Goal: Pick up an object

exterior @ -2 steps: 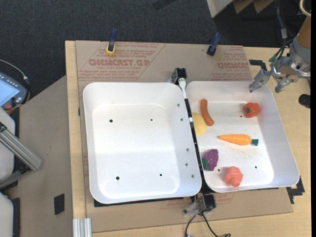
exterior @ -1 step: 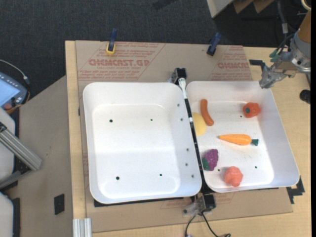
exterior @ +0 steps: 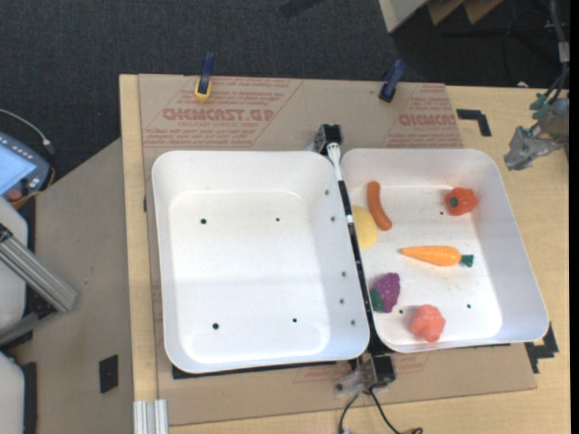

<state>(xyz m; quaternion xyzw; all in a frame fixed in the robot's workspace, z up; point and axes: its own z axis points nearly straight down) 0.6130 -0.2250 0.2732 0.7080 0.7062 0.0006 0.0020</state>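
Note:
The right white bin [exterior: 507,242] holds several toy foods: an orange-red sausage [exterior: 378,205], a yellow piece [exterior: 365,227] against the left wall, a red tomato [exterior: 460,201], a carrot [exterior: 434,256], a purple grape bunch [exterior: 386,291] and a pink-red lumpy piece [exterior: 426,322]. My gripper [exterior: 526,148] hangs at the right edge of the view, just outside the right bin's far right corner and above the bench. It is small and partly cut off. Nothing shows in it. It is nearest the tomato, which lies to its lower left.
The left white bin [exterior: 181,260] sits beside the right one, their walls touching along the middle. Both rest on a cardboard sheet [exterior: 271,107] held by a yellow clamp [exterior: 204,85] and a blue clamp [exterior: 392,81] at the far edge.

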